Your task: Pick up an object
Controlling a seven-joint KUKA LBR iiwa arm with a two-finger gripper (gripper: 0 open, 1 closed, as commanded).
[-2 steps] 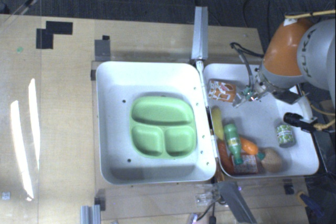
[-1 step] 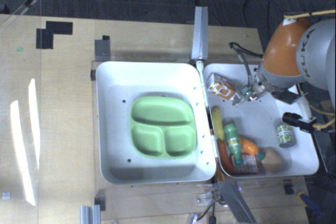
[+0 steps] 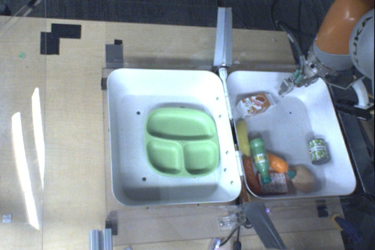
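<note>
Objects crowd the right bin's (image 3: pixel 345 143) near-left corner, yet the small green can (image 3: pixel 318 150) lying apart toward its right wall looks light, rigid and slippery, best pinched across its round sides, while the gripper (image 3: pixel 291 82) hovers at the far edge, its state unreadable.

You see a green divided tray (image 3: pixel 181 140) in the left bin (image 3: pixel 120 126). In the right bin (image 3: pixel 343 175) lie a green bottle (image 3: pixel 259 158), a small can (image 3: pixel 318 150) and a snack packet (image 3: pixel 255 105); the end effector (image 3: pixel 291 82) hangs over its far edge.
</note>
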